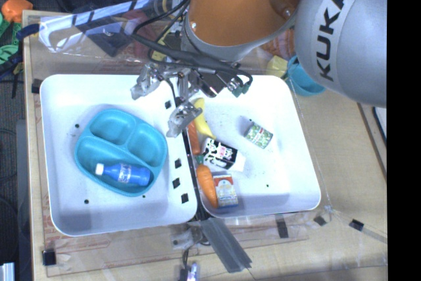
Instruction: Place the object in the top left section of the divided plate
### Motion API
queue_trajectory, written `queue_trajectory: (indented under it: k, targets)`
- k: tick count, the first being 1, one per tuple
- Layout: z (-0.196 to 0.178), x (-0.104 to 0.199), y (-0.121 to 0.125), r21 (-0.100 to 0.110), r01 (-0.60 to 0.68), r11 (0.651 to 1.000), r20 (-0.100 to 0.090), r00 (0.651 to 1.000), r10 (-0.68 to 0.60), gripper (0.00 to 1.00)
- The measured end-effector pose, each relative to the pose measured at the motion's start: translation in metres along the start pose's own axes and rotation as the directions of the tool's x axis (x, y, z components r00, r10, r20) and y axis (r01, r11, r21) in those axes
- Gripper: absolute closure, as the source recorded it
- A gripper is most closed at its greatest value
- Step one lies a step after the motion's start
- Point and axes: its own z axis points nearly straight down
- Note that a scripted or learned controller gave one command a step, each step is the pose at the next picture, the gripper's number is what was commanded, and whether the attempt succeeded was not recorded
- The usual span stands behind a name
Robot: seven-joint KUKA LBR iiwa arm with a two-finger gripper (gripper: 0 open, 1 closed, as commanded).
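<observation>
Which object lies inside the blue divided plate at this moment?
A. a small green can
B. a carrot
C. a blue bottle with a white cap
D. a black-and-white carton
C: the blue bottle lies on its side in the large lower section of the divided plate, in the left bin; the carrot, the green can and the black-and-white carton are all in the right bin.
</observation>
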Motion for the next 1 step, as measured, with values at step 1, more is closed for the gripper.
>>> queue_trajectory:
  k: [1]
  targets:
    - [-0.0112, -0.0019, -0.0012, 0.004, -0.001, 1.0, 0.008, 1.0, 0.001, 1.0]
